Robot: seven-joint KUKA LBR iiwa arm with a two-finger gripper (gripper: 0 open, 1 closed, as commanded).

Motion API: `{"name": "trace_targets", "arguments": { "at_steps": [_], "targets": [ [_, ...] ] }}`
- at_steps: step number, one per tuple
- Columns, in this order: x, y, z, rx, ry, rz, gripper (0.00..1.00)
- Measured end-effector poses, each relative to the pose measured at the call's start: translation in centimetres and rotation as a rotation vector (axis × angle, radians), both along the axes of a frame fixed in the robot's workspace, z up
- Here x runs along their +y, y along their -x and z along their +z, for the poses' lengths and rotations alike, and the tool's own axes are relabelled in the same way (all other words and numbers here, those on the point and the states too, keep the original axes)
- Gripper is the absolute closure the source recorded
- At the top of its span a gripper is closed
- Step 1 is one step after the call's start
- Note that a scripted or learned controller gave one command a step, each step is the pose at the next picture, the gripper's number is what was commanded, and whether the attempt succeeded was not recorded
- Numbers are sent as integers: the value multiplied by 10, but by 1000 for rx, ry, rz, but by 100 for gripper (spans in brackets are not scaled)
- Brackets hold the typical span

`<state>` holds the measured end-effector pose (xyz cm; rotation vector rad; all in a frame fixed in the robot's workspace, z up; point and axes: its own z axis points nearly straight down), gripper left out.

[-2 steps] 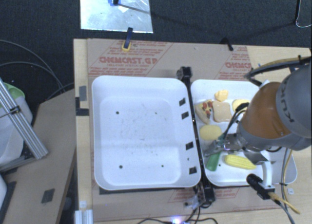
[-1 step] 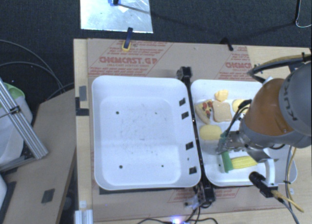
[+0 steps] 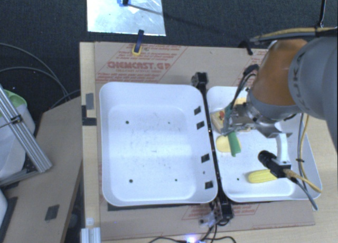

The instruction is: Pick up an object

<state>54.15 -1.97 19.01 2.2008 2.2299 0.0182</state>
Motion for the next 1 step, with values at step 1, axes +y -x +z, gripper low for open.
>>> {"name": "trace_targets", "arguments": {
  "at_steps": [1],
  "targets": [
    [35, 37, 54, 8, 0, -4, 100]
  ]
}}
